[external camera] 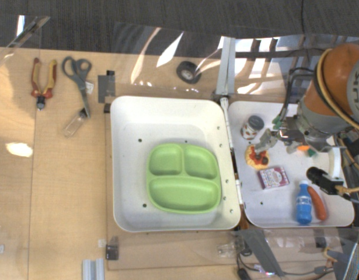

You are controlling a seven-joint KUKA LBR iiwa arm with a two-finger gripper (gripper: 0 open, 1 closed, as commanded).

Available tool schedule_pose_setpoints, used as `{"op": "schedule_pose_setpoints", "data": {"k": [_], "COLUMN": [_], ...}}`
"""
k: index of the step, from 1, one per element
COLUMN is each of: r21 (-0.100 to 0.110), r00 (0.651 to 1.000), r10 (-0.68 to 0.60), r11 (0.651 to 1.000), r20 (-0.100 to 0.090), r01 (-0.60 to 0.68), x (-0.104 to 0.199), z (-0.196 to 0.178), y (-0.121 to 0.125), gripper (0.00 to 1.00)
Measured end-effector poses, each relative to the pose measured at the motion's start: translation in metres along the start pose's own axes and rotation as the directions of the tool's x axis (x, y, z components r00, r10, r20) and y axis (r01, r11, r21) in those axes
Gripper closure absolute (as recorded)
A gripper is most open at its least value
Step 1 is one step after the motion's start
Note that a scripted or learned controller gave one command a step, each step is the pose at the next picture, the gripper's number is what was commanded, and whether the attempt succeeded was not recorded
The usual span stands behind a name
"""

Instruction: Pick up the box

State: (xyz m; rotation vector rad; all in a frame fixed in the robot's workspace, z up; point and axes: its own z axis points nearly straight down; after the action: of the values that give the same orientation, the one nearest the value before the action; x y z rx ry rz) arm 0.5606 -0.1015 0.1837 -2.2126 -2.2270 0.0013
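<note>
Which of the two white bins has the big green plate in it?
The left bin, the one far from the arm. The green divided plate lies flat in its middle. The right bin holds small things instead: the purple box, a blue bottle and a little jar.

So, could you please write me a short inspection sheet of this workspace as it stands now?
Surface: wooden bench bearing two white bins, left bin and right bin.
Job's things: small pink box lying flat in the right bin, untouched.
Clutter: green divided plate in the left bin; blue bottle, small jar, red and yellow toy in the right bin.
Grippers: gripper low over the toy, above the box in the picture.
Cables: black cables by the arm.
Surroundings: pliers, scissors, tape roll on the bench.
</note>
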Motion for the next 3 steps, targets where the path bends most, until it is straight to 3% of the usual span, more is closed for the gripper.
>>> {"op": "schedule_pose_setpoints", "data": {"k": [1,2,3], "r21": [-0.015,-0.022,-0.022], "r00": [0.997,0.996,0.996], "r10": [-0.072,-0.086,-0.088], "r11": [0.997,0.996,0.996], "r20": [0.005,0.007,0.007], "r01": [0.072,0.087,0.088], "x": [-0.038,-0.021,-0.021], "z": [0.095,0.094,0.087], "y": [-0.029,-0.067,-0.065], "gripper": [0.00,0.00,1.00]}}
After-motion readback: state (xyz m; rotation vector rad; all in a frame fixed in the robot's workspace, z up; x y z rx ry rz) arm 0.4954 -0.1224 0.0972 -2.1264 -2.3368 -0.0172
